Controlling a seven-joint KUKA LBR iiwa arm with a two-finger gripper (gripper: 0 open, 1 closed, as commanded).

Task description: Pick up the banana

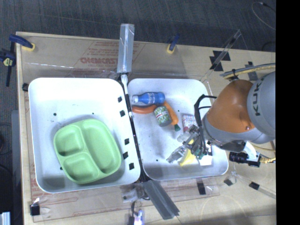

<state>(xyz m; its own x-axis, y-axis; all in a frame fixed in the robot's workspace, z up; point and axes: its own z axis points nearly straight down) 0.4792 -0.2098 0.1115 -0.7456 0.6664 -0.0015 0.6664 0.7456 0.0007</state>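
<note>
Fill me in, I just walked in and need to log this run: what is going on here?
The arm has its claw low in the right bin, near the front right corner, over a yellow piece that looks like the banana. Whether it grips it is unclear. A blue bottle, a carrot and a green can lie further back. The left bin holds a green divided plate.

Open floor mid right bin (154, 172); bottle (148, 98), can (162, 116) crowding its top

Gripper (183, 153) is hanging low in right bin (154, 168), at yellow banana (187, 161); green divided plate (86, 150) is sitting in left bin (70, 90).
</note>
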